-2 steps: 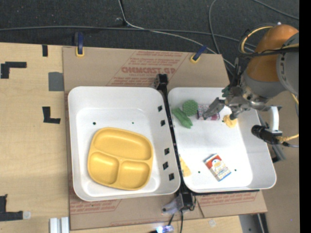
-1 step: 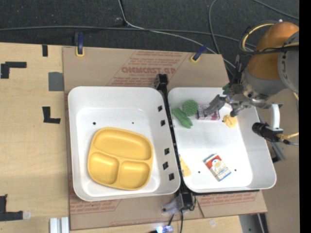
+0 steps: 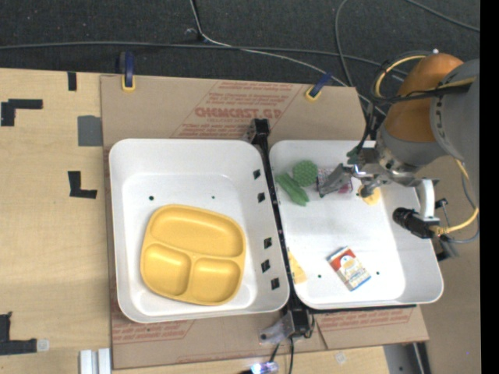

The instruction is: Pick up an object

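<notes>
My gripper (image 3: 330,181) hangs low over the upper part of the right bin (image 3: 405,287), reaching in from the right. Just to its left lies a green toy (image 3: 299,181) made of a round knobbly part and a long leaf-like part. Something small and pinkish (image 3: 322,187) shows at the gripper's tip, too small to identify. A small yellow object (image 3: 371,196) sits under the wrist. A small red, white and blue box (image 3: 348,268) lies flat near the bin's front. A yellow scrap (image 3: 295,268) rests against the bin's left wall.
The left bin (image 3: 125,178) holds a yellow tray with three compartments (image 3: 192,253). A black divider with clips (image 3: 269,209) runs between the bins. Cables (image 3: 437,224) trail from the arm at the right bin's right side. The middle of the right bin is bare.
</notes>
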Robot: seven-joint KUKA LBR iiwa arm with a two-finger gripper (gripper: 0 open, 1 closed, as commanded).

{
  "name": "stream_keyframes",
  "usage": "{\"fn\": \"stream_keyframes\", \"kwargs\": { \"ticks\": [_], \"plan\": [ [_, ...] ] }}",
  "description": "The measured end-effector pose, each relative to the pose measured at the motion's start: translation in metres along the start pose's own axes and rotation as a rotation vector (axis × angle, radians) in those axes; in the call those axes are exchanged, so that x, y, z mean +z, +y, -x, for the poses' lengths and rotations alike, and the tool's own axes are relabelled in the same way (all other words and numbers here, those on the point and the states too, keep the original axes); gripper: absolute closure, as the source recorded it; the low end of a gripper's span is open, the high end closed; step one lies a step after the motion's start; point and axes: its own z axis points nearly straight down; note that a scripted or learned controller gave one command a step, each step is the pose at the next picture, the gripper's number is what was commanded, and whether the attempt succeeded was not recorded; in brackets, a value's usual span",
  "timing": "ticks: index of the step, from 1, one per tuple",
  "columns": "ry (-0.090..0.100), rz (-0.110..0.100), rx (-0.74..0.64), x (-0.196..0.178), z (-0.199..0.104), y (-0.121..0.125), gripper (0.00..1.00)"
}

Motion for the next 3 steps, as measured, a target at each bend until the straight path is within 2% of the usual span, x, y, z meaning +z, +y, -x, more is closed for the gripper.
{"fn": "stream_keyframes", "kwargs": {
  "ticks": [1, 2, 3],
  "plan": [
    [0.000, -0.002, 0.000, 0.054, -0.001, -0.001, 0.00],
    [0.001, 0.000, -0.001, 0.041, -0.002, 0.000, 1.00],
    [0.001, 0.004, 0.000, -0.008, 0.004, 0.008, 1.00]
  ]
}}
